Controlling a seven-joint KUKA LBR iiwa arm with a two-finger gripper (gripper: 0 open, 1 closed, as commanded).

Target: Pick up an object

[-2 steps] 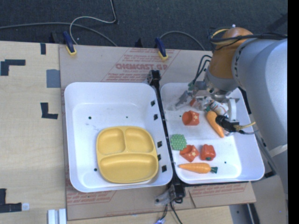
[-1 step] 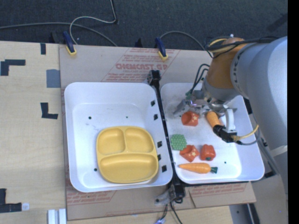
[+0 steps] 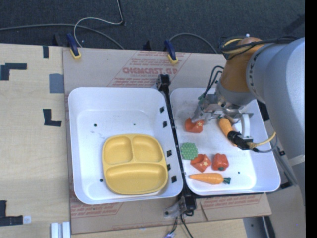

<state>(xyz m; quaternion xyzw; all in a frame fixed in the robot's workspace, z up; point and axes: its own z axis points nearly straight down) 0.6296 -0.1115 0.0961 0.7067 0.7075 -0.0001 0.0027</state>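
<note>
- Desk (image 3: 29, 133): pale wood surface with black marks at its left; a brown cardboard sheet (image 3: 143, 71) lies on it under both bins, held at its far edge by two blue-and-yellow clamps (image 3: 74, 46).
- Left bin (image 3: 81, 108): shallow, white; holds one yellow plate (image 3: 134, 163) with three compartments, lying in the near half of the bin.
- Right bin (image 3: 265, 180): shallow, white, touching the left bin along a black join.
- Green item (image 3: 188, 150): round, knobbly; near the bin's left wall, just beside the red pieces.
- Red piece (image 3: 200, 161) and a second red piece (image 3: 220, 161): side by side in the near half.
- Carrot (image 3: 209, 178): orange, green tip to the right; lies flat near the bin's front wall.
- Red-orange piece (image 3: 194, 126): in the far half, directly at the fingertips of the end effector.
- End effector (image 3: 202, 117): lowered into the right bin, fingers down at the red-orange piece; whether they are wide, narrow or closed on it, cannot tell.
- Orange piece (image 3: 226, 126): long, just right of the end effector.
- Arm (image 3: 277, 78): grey, orange band, reaching in from the right.
</note>
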